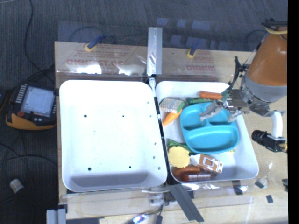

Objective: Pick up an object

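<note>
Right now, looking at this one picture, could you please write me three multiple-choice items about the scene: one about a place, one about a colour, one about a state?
1. Where do the objects lie?
A. In the bin nearer the arm
B. In the far bin
C. On the floor

2. What colour is the divided tray?
A. Red
B. Blue
C. Green

3. How does the gripper stand to the tray?
A. Over the tray's upper part
B. Over the far bin
C. Outside both bins

Key: 1 A, the right bin holds the items. 2 B, the divided tray is blue. 3 A, the gripper hangs over the tray's upper compartments.
</note>
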Controlling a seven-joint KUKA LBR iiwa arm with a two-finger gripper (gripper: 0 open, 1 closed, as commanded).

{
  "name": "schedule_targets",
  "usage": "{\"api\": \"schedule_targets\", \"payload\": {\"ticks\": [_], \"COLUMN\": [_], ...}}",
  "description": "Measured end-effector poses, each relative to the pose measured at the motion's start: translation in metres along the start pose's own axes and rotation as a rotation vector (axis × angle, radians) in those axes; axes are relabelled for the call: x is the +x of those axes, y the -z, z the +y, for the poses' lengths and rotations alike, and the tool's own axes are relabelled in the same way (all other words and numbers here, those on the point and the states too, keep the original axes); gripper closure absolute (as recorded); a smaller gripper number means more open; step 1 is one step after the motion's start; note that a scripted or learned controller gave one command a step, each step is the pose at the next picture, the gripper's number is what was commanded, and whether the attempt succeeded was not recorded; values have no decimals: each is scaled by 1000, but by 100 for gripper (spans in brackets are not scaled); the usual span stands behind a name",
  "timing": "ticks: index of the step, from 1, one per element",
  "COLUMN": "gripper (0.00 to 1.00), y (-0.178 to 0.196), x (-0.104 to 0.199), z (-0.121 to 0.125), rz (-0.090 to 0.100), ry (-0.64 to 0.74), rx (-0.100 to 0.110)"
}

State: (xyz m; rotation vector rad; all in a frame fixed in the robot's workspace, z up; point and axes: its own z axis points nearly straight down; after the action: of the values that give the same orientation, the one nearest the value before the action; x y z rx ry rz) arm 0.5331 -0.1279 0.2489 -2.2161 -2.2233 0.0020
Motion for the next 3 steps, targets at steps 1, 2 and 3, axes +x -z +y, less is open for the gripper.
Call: {"api": "schedule_targets", "payload": {"ticks": [1, 2, 3], "gripper": [0, 100, 100], "y": [-92, -83, -142], "x": [-5, -4, -76], "z": [-42, -41, -31], "rz": [1, 2, -7], "ry": [320, 321, 256], "rx": [0, -1, -28]}}
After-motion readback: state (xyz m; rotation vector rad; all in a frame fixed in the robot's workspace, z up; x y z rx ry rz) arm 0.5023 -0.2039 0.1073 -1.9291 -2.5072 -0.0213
